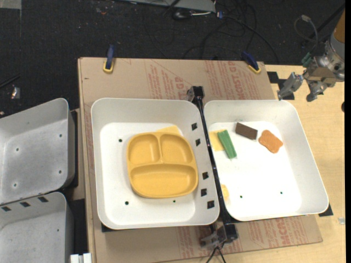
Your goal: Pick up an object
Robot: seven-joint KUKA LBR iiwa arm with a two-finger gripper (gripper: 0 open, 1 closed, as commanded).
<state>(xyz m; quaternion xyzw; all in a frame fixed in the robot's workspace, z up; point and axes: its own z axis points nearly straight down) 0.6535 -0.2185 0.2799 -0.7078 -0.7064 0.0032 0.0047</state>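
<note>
Camera view: pincer (pixel 301 87) spread open, holding nothing, above right bin's (pixel 307 163) far rim; three small blocks (pixel 246 130) inside, one yellow tray (pixel 162 165) left.

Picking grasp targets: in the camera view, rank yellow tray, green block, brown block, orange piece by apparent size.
1. yellow tray, by far
2. green block
3. orange piece and brown block: look about alike, not ranked

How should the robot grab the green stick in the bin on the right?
Probably from straight above, pinching the green stick across its narrow width near the middle. It lies flat on the right bin floor, long and thin, slanting a little, so the fingers should close on its long sides. It sits close to the bin's left wall, leaving less room there. The gripper is open.
</note>
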